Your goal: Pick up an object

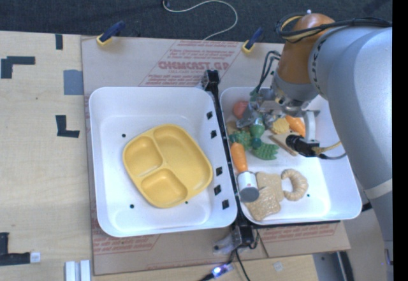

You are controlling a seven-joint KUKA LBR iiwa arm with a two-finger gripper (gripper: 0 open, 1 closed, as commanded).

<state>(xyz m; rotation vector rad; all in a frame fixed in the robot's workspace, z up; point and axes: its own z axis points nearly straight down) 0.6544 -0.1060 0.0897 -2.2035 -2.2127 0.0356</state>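
The right bin point(331, 200) holds a heap of toy food. In it lie an orange carrot point(238, 157), a green leafy piece point(262, 149), a small red piece point(240, 108) and a yellow-orange piece point(290, 125). Closer to the front are a white and grey cylinder point(247, 185), a tan bread slice point(268, 197) and a tan ring-shaped pastry point(295, 183). My gripper point(261, 115) is down in the back of this bin, in among the green and red pieces. The wrist hides what lies right under it.
The left bin point(108, 209) holds a yellow divided plate point(167, 164). A black divider point(220, 139) runs between the two bins. The grey arm with its orange band point(299, 57) covers the back right of the right bin. A black cable point(319, 149) trails from the wrist.
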